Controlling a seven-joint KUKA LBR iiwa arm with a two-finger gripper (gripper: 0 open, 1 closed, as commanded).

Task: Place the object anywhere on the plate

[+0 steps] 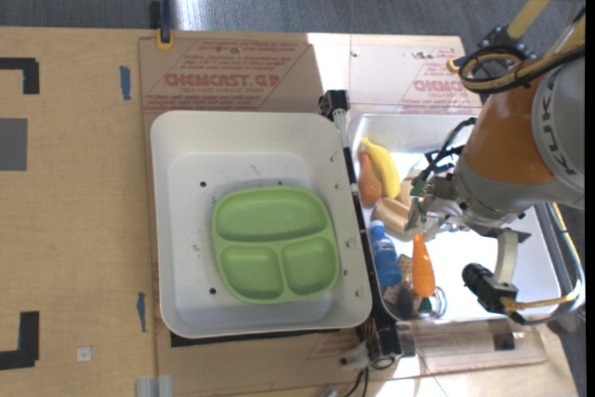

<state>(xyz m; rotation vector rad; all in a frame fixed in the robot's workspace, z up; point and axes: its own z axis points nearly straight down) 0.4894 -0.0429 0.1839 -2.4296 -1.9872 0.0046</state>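
The gripper (420,220) is hanging over the right bin (548,265), just right of the green divided plate (275,243); whether it is clamped or released cannot be told. A toy carrot (423,267) is lying directly beneath it, beside a banana (381,165) and a blue bottle (383,254). Judged step: picking. Next move calls for securing the carrot, lifting, then carrying it left over the plate.

Overhead view of two white bins. The left bin (177,200) holds a green three-compartment plate (276,243). The arm's gripper (420,220) hangs over the right bin (548,279), an orange carrot (423,267) apparently between its fingers, pointing down. Along that bin's left wall lie a banana (381,165), a blue bottle (382,252) and other small items, partly obscured.
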